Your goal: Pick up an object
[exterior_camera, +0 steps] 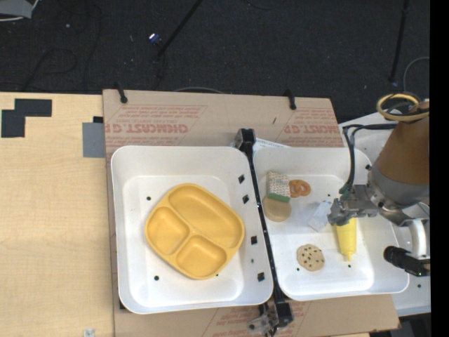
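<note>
Yellow plastic corn cob toy [346, 239] is lying lengthwise in the right shallow white bin [365, 276], its narrow end pointing toward the bin's near edge. In the camera view the grey two-finger gripper [342, 215] is hanging right over the cob's upper end, touching or nearly touching it; whether the tool is spread or pressed together cannot be told at this angle, and the cob is not visibly sitting between anything. The arm's orange band [405, 153] is showing above the wrist, at the bin's right side. Sharing that bin, a round tan cookie with dark chips [310, 257] is resting near the cob's left, while a brown and green burger-like toy [277, 208], a pale patterned block [278, 184] and a small orange pretzel-shaped piece [299, 187] are clustering near the divider. A yellow three-compartment plastic plate [194, 229] is sitting in the left white bin [133, 188], well apart from the cob.
</note>
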Controlling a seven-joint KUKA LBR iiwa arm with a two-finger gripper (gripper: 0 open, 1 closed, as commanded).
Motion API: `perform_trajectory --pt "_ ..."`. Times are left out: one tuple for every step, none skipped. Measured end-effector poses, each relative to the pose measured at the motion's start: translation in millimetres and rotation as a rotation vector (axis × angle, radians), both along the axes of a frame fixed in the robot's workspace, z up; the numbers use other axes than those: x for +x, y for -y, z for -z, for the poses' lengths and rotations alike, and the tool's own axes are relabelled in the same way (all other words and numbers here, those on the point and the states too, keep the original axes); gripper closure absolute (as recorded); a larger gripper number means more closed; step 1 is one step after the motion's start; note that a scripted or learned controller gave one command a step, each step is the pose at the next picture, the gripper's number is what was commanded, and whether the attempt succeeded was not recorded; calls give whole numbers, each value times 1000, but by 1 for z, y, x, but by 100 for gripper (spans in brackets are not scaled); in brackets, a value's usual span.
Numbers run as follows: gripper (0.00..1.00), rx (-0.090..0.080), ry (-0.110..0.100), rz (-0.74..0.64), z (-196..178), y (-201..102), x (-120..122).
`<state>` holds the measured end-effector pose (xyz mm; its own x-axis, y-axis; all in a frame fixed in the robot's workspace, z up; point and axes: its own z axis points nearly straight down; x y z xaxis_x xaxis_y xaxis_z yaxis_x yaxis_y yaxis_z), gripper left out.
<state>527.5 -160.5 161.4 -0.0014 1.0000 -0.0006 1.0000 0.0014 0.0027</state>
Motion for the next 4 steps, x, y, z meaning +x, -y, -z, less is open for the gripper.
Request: perform_trajectory --pt "100 0 0 -1 -48 1 1" --pt "100 3 -5 -4 -41 -54 20" --pt "100 1 -5 -3 -54 -107 33" --pt "100 2 -5 -4 -48 -159 56"
